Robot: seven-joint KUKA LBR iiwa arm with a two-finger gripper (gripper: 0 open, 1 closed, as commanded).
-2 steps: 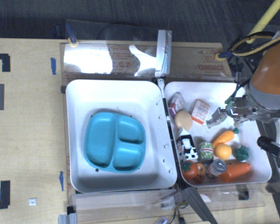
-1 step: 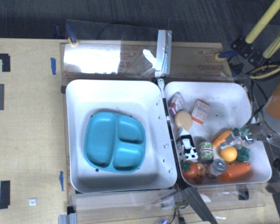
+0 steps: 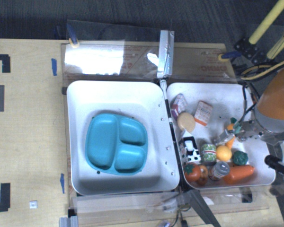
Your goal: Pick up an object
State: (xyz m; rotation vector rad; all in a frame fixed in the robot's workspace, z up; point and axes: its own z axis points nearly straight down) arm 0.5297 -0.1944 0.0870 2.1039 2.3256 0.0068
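Nearest you, a carrot and tomato lie along the right bin's front wall, a lemon behind them. Your arm hangs over the right edge; I cannot tell the gripper's state.

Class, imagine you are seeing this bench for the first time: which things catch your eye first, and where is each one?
The bright blue divided plate stands out first, lying alone in the left white bin. Next comes the clutter of small colourful items in the right bin, including an orange carrot and a tomato along its near edge. At the right edge, the arm's orange band hangs over that bin.
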